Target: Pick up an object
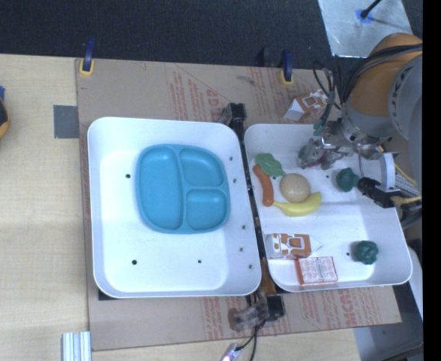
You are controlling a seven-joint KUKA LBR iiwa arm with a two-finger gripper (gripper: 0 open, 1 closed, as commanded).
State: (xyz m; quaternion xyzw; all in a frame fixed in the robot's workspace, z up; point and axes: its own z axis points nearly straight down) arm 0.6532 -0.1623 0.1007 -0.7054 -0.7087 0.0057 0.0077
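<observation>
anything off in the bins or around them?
One thing: a small orange-and-white carton lies on the cardboard outside the right bin, past its far rim. The other items sit inside it; the blue plate lies flat in the left bin.

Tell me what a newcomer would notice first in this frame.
The blue divided plate lying alone in the left bin stands out most. Next comes the right bin, cluttered with small items such as a yellow banana, with the gripper hovering at its far edge.
</observation>
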